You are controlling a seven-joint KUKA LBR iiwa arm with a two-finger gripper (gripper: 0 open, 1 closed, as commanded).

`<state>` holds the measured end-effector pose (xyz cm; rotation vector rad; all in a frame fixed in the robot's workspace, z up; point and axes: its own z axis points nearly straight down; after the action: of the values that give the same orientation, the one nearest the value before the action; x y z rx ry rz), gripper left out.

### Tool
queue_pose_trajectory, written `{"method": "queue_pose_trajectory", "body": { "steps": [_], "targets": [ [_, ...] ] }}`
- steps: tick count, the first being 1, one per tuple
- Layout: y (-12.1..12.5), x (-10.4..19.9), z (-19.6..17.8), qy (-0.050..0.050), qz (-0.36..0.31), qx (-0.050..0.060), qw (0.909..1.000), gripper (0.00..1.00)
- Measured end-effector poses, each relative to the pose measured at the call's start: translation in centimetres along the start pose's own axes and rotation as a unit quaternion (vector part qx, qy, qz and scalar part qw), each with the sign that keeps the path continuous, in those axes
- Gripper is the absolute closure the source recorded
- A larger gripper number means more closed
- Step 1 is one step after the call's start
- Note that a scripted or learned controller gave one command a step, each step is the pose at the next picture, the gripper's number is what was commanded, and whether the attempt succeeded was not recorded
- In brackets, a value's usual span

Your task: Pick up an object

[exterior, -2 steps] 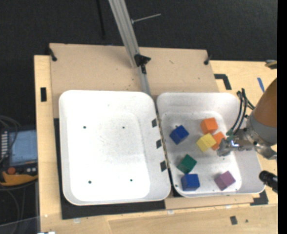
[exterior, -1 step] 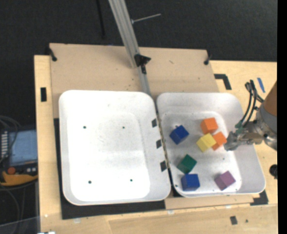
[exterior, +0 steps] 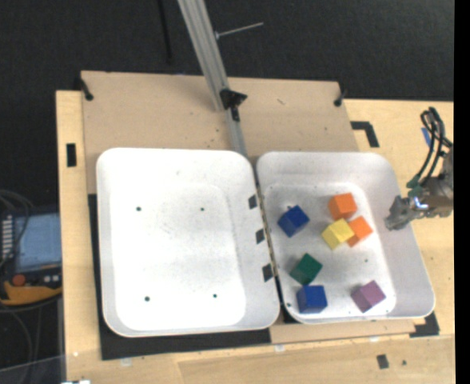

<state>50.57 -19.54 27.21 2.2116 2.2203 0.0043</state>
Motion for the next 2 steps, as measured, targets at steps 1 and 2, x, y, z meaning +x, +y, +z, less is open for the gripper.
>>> {"method": "queue_pose_trajectory", "body": {
  "steps": [1, 2],
  "targets": [
    [1.3, 4.0, 0.1, 0.001, -0.001, 0.002, 1.0000, 1.00],
    [3.4, 9.8, 0.2, 0.002, -0.002, 0.002, 1.0000, 1.00]
  ]
}}
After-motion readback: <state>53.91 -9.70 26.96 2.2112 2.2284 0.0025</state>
